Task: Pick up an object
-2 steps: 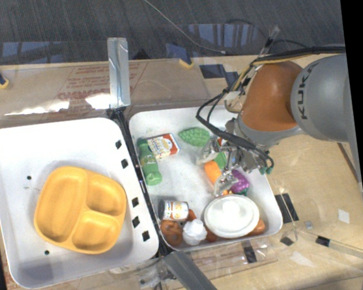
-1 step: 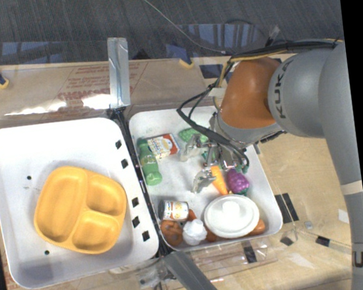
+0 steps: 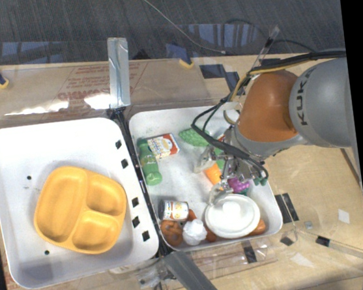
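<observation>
The hand [image 3: 233, 179] hangs low in the right bin [image 3: 165, 120], above a small purple object [image 3: 239, 184] and an orange item [image 3: 212, 173]; its state cannot be determined. Both targets appear light and rigid. The adjacent white bowl [image 3: 232, 217] likely offers a slippery rim.

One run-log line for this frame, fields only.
arm: over right bin | gripper: low among items beside white bowl, grasp not visible | left bin: yellow divided tray | pick: unconfirmed
</observation>
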